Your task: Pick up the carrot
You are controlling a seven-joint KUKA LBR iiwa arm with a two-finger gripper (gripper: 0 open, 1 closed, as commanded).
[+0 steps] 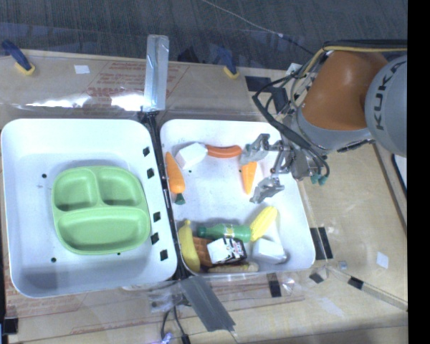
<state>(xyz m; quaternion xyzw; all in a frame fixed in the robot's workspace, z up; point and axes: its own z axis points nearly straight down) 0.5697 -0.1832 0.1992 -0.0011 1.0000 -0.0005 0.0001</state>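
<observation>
In the right bin (301, 199), a small orange carrot (249, 177) lies near the middle right, pointing toward the front. My gripper (262, 169) hovers at its right side. Its jaws stand open, one fingertip (256, 148) by the carrot's far end and the other by its near end. The carrot is not clamped. A second, longer orange carrot (173, 175) with a green stub lies along the bin's left wall.
An orange sausage (223, 150) and a white wedge (190, 154) sit at the back of the right bin. Corn (264, 221), a banana (188, 246), a green bottle (226, 231) and a white block (269, 249) crowd its front. The left bin (14, 192) holds a green divided plate (99, 208).
</observation>
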